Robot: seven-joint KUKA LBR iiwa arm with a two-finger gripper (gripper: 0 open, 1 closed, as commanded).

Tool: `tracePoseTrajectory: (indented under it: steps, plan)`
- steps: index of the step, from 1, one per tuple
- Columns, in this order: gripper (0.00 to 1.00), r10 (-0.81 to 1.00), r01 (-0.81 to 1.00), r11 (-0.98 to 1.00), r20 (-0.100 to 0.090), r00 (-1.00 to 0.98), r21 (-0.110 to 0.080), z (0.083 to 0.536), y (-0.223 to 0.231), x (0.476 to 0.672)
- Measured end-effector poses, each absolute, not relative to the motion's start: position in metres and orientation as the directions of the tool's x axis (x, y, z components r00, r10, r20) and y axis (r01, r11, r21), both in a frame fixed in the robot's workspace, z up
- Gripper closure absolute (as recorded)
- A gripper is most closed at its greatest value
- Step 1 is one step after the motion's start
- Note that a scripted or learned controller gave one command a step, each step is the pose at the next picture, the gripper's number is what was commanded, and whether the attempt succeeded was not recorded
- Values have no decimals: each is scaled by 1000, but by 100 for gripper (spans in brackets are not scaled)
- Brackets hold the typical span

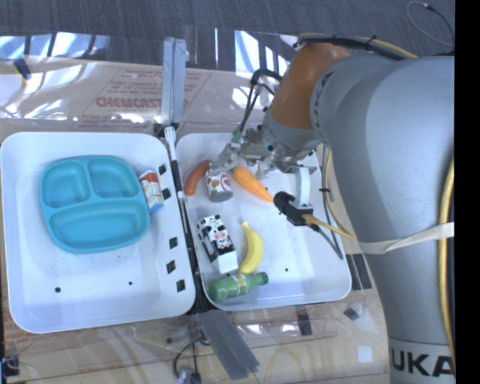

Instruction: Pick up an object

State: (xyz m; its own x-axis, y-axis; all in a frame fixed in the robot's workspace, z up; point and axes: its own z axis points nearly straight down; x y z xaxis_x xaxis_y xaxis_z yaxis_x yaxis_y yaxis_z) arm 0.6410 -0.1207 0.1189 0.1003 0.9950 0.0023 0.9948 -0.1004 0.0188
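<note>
In the right bin (pixel 320 274) lie an orange carrot (pixel 252 184), a small white cup with red and green print (pixel 218 184), an orange-red sausage-shaped piece (pixel 196 177), a black-and-white cow-patterned carton (pixel 216 238), a yellow banana (pixel 252 247) and a green bottle (pixel 237 286). My gripper (pixel 242 152) hangs over the bin's far part, just above the cup and the carrot's thick end. Nothing shows between its fingers.
The left bin (pixel 32 294) holds a blue divided tray (pixel 92 202) and a small printed can (pixel 150 190) at its right wall. A central divider (pixel 181 238) with black clips separates the bins. The grey arm (pixel 384 158) covers the right bin's right side.
</note>
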Motion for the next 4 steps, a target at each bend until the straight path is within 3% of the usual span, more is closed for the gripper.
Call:
tracePoseTrajectory:
  steps: [1,2,3,4]
  plan:
    - [0,998,997,-69,2,69,30,110,-127,643]
    - [0,997,996,-81,3,81,24,109,-128,647]
    - [0,997,997,76,-3,-76,24,109,-130,664]
    - [0,998,998,61,-2,-61,32,109,-141,647]
